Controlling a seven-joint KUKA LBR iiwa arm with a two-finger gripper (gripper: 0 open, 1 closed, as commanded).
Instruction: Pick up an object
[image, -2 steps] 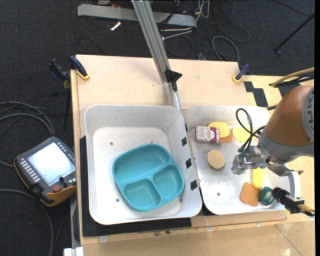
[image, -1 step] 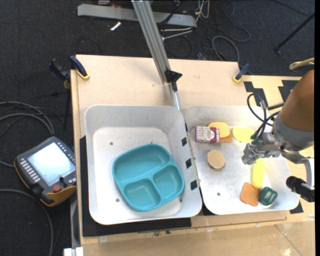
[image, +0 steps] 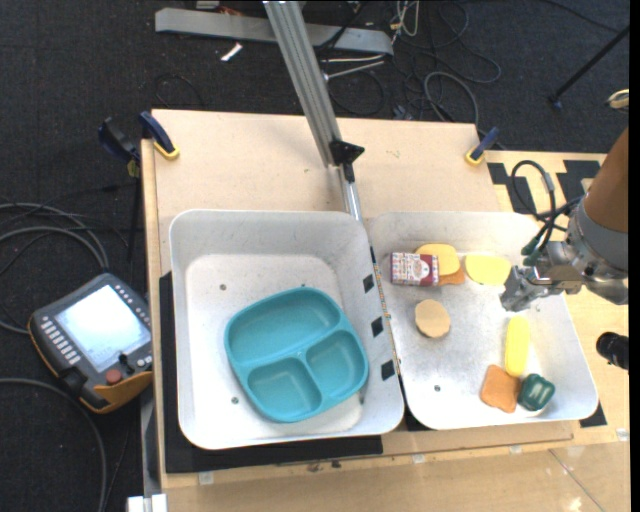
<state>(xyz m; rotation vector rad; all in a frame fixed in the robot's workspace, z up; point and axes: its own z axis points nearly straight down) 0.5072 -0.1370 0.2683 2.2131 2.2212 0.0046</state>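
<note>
Camera view from above shows the counter bearing 2 shallow white bins side by side. The left bin holds a teal divided tray. The right bin holds the small objects. The grey arm reaches in from the right, and its hand hangs over the right bin's upper right part, just above a yellow banana-shaped piece; whether the hand is apart or together cannot be told. Near the bin's top edge lie a red-and-white carton, an orange-yellow piece and a pale yellow piece. A tan round piece sits below them. An orange wedge touches a green piece.
</note>
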